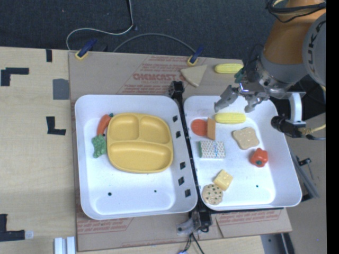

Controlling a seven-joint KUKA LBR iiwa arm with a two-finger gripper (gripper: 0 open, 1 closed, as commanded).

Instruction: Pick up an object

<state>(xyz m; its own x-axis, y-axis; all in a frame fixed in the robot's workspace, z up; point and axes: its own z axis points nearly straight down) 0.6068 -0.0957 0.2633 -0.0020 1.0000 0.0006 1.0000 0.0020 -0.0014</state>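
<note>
My gripper [236, 102] hangs open over the far part of the right bin [286, 192], its two fingers spread, with nothing between them. A yellow corn cob [231, 118] lies just below the fingers. Around it in the same bin are a red tomato slice [198, 126] with an orange wedge [211, 128], a toast slice [246, 138], a red pepper [259, 157], a pale cracker [212, 150], a cheese cube [223, 180] and a cookie [213, 194].
The left bin [132, 202] holds a yellow divided plate [140, 142], with a carrot [103, 124] and green broccoli [99, 145] at its left. Behind the bins on the cardboard lie a bread wedge [194, 75] and a second corn cob [228, 67].
</note>
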